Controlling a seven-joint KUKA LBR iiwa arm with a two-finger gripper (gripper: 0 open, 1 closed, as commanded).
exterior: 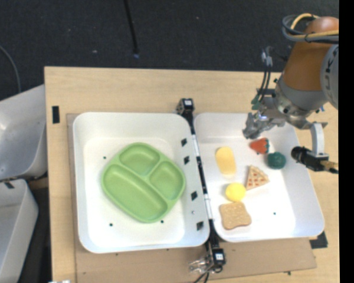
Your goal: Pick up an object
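Observation:
The right bin (295,217) holds several toy foods: a red piece (259,145), a dark green ball (277,160), a pale yellow oblong (226,160), a pizza slice (256,178), a yellow lemon-like ball (235,191) and a toast slice (234,216). My gripper (255,127) hangs over the bin's back part, just above and left of the red piece. Nothing shows between its tips.
A green divided plate (143,181) lies in the left bin (88,217). Black clips (185,106) sit along the seam between the bins. A black and white fitting (310,155) juts out at the right bin's right edge.

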